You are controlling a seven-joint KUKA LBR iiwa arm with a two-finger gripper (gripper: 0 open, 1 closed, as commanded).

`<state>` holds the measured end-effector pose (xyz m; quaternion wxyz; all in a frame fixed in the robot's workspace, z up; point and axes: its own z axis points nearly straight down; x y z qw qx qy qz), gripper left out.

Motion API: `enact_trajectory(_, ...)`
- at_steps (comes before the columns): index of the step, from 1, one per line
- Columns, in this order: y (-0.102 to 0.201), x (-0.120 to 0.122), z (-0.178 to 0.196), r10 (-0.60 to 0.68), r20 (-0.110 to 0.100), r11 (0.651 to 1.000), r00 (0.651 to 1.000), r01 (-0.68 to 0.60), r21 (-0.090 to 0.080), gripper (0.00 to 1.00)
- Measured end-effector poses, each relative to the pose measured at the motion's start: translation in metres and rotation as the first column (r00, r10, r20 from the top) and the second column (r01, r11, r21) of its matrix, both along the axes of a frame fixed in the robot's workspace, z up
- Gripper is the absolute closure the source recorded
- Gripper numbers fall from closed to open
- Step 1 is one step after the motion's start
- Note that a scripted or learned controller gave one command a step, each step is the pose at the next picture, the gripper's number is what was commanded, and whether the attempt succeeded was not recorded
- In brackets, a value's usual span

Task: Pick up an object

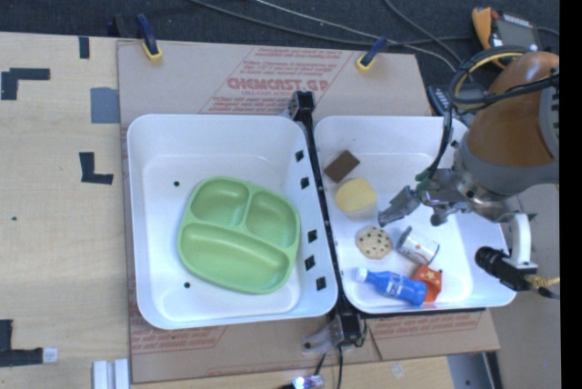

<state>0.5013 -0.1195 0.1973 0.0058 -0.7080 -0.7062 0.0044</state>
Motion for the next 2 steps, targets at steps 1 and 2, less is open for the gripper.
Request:
enact_trajectory(1,0.000,0.003,0.006,0.004,0.012,1.000,1.000,-0.004,-0.002,0.00)
enact_trajectory(2,-0.005,-0.001,-0.039,0.002,0.009,1.000,1.000,-0.002,-0.001,0.00)
